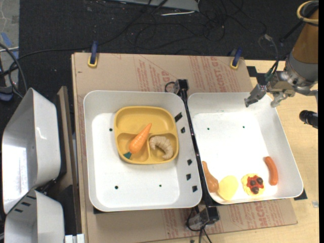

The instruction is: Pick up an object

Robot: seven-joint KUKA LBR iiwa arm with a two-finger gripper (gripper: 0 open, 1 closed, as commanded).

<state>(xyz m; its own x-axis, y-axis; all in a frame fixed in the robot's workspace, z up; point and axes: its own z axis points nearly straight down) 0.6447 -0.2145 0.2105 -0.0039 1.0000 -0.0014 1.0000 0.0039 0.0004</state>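
Camera view, looking down at a slant.

Counter [152, 70]: brown board carrying two shallow white bins side by side, fixed at its far edge by two clamps.

Left bin [101, 186]: holds a yellow divided plate [147, 116]. In the plate's compartments lie a toy carrot [140, 138], tilted across the left section, and a pale shrimp [162, 146] in the right section. The sorted layout suggests these were placed as a set display and are not loose pick targets.

Right bin [238, 135]: its candidate objects are gathered along the near edge, well apart from the arm. From left: an orange-brown spoon-like piece [209, 176], touching or just beside a pale yellow round item [228, 186]; then a yellow disc with dark red toppings [252, 184]; then a sausage [272, 170] near the right wall, lying roughly lengthwise.

Hand [266, 98]: at the far right corner of the right bin, above its rim, on the grey arm with an orange band [309, 44]. Its two fingers look spread apart, with nothing between them. Judged position: a hover or start pose, clear of the bin's contents.

Task status, judged: nothing yet picked. The sausage lies nearest the hand's side and apart from its neighbours, so it looks the easiest grasp.
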